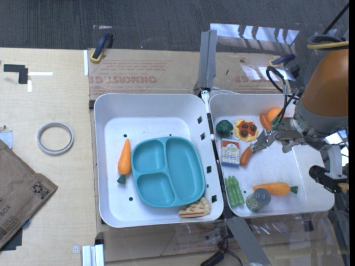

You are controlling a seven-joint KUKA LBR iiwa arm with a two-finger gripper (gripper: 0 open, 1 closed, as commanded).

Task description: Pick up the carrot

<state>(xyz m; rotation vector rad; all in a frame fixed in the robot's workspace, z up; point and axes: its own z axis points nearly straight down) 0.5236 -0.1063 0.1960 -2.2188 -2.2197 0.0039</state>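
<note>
Carrots lie in both bins, and each looks like a toy of moulded plastic, so I judge them light, stiff, smooth and a little slippery, with no risk of crushing. The taper means a grip near the tip could squirt free, so the thick middle, taken across the narrow width, seems the best hold. In the left bin (pixel 105 148), the left carrot (pixel 125 157) lies near the left wall, pointed end toward the far edge and green stub toward the near edge. It sits just beside the teal divided tray (pixel 169 170), with bare floor on its other side. In the right bin (pixel 316 204), the small carrot (pixel 246 157) lies tilted, close against a small carton (pixel 230 152); it is short, darker orange, and crowded on its left. The gripper (pixel 260 143) hangs just beside its upper end, and I cannot tell whether it is open or closed, nor whether it touches the carrot. Near the bin's near edge, the long carrot (pixel 275 189) lies crosswise, green top pointing right, its tip resting by a tin can (pixel 257 200).
</note>
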